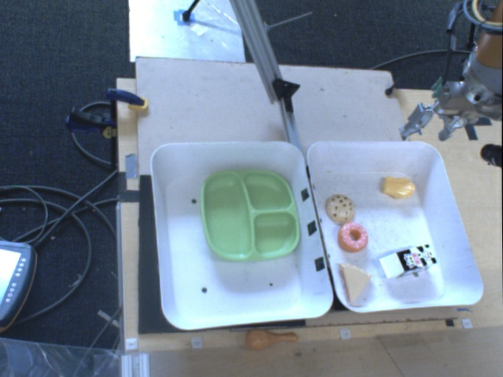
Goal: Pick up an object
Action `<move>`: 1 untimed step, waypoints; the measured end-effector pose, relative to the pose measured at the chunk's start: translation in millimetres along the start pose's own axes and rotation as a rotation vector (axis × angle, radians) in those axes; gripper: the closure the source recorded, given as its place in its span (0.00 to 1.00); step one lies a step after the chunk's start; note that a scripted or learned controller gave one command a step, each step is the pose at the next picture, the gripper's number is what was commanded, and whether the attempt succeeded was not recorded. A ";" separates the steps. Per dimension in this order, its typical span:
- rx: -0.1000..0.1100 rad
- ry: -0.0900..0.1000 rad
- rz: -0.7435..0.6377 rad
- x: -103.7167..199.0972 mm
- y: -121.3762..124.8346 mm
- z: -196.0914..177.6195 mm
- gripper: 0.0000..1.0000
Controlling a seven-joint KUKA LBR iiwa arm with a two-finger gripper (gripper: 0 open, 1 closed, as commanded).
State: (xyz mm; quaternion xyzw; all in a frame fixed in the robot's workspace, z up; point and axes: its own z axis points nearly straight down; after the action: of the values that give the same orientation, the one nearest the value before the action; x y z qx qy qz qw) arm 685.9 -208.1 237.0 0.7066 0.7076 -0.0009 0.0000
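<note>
The right bin (454, 210) holds a yellow piece (398, 187), a speckled cookie (339, 208), a pink donut (353, 236), a tan sandwich wedge (355, 282) and a white carton with black spots (407, 261). A green divided plate (250, 214) lies in the left bin (169, 234). My gripper (430, 126) hangs at the upper right, above the far right corner of the right bin. It is open with nothing between its fingers, well apart from every object.
A slanted metal pole (259, 38) comes down to the far edge between the bins. A blue and yellow clamp (110, 110) and cables (55, 210) lie to the left. A small wooden piece (271, 338) sits on the bench in front of the bins.
</note>
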 end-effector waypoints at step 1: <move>-0.001 0.000 -0.004 -0.9 5.3 42.2 0.00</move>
State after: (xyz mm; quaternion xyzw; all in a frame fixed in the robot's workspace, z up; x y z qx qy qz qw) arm 691.1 -209.0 194.8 0.7052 0.7090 -0.0004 0.0005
